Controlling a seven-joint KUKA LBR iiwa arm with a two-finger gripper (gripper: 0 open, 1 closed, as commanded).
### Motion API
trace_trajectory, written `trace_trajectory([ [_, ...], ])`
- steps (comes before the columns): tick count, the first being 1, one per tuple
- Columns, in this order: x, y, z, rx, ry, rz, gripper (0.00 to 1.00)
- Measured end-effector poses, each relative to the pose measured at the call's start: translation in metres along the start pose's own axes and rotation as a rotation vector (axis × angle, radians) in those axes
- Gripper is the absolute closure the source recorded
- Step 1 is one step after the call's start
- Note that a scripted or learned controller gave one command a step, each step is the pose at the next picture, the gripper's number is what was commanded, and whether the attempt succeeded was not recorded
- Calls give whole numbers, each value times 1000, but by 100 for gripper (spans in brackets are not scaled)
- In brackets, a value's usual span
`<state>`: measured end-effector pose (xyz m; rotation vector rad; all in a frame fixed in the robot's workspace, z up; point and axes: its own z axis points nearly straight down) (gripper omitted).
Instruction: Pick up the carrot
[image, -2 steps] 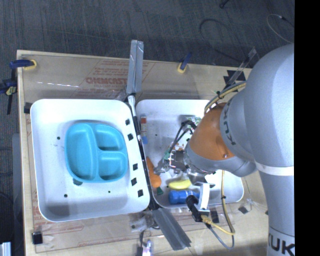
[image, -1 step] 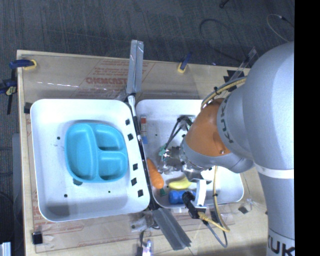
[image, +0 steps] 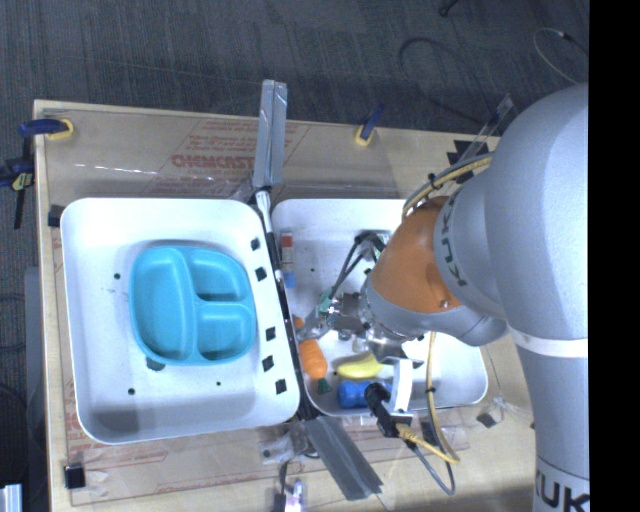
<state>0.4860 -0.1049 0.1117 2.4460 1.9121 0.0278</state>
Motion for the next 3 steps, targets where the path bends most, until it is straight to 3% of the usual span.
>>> trace_trajectory([
  [1,2,-7,15,22,-4,94,0],
  [2,5,-8,7,22,-2,85,100],
  [3,19,-4,-80,45,3,325,100],
])
